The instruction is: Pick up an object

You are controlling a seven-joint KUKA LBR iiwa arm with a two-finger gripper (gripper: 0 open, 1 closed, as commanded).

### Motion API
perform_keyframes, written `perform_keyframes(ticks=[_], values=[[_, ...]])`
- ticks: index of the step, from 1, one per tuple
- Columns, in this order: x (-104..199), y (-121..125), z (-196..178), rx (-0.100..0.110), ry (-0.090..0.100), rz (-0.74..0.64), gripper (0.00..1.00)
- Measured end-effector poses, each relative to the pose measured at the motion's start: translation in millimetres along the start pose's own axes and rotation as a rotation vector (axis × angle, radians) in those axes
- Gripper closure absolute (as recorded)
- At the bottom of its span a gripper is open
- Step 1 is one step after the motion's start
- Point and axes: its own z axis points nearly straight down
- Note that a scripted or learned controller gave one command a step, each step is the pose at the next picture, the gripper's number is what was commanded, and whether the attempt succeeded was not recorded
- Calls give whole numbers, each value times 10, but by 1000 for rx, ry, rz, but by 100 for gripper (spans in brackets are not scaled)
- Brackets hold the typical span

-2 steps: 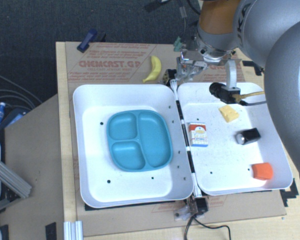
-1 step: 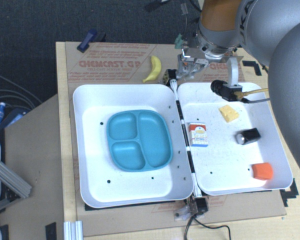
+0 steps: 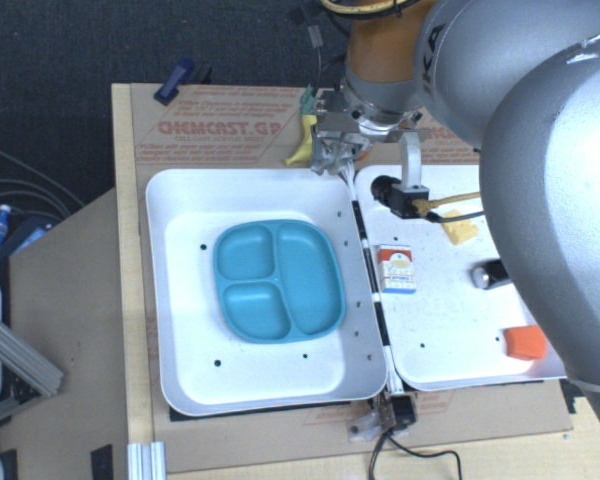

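Note:
My gripper [image 3: 330, 158] hangs over the far rim of the left bin [image 3: 180, 368], close to the divider between the two bins. A blue divided plate [image 3: 278, 280] lies flat in the middle of the left bin. In the right bin [image 3: 450, 368] there is a small red, white and blue box [image 3: 396, 269] near the divider. A yellow piece [image 3: 463, 232] lies further back in that bin. A dark grey item [image 3: 488, 274] and an orange block [image 3: 526, 343] sit toward the right, partly behind the arm. Nothing is seen held.
A yellow object [image 3: 302, 146] rests just left of the gripper on the brown board [image 3: 220, 128] beyond the bins. A blue clip [image 3: 174, 81] sits at the board's far left corner. The big grey arm covers the right bin's right side.

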Motion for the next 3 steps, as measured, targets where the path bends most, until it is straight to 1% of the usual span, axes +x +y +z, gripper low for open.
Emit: perform_keyframes(ticks=[1, 2, 3], values=[[-219, 8, -474, -7, -1, 2, 100], [-269, 6, -480, -6, -2, 1, 100], [-197, 1, 24, -1, -1, 1, 100]])
